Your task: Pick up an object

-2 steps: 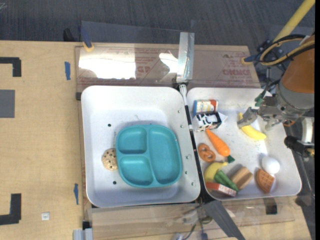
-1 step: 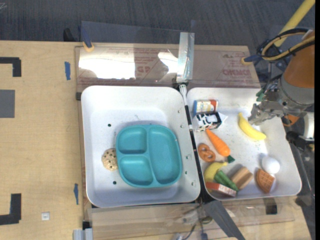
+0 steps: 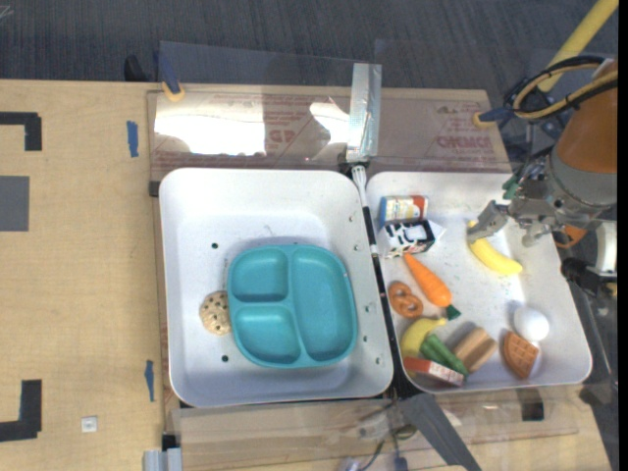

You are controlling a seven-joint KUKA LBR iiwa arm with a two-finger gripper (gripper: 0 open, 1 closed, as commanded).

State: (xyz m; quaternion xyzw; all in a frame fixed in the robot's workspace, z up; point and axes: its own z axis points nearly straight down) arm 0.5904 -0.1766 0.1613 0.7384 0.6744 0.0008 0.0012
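Two white bins are sitting side by side, and the right bin (image 3: 579, 361) is holding the toy food while the left bin (image 3: 186, 224) is holding a teal divided plate (image 3: 291, 304) and a cookie (image 3: 214, 312). Hovering at the right bin's two o'clock corner, the gripper (image 3: 505, 219) is reaching in with its jaws looking spread and nothing between them. A banana (image 3: 494, 256) is lying just below it, toward six o'clock, its long axis running from ten o'clock to four o'clock, so it seems the likeliest target. Farther off, toward eight o'clock, are lying a carrot (image 3: 428, 279), a pretzel (image 3: 403, 298) and a small milk carton (image 3: 406, 235); an egg (image 3: 531, 322) is resting toward five o'clock.
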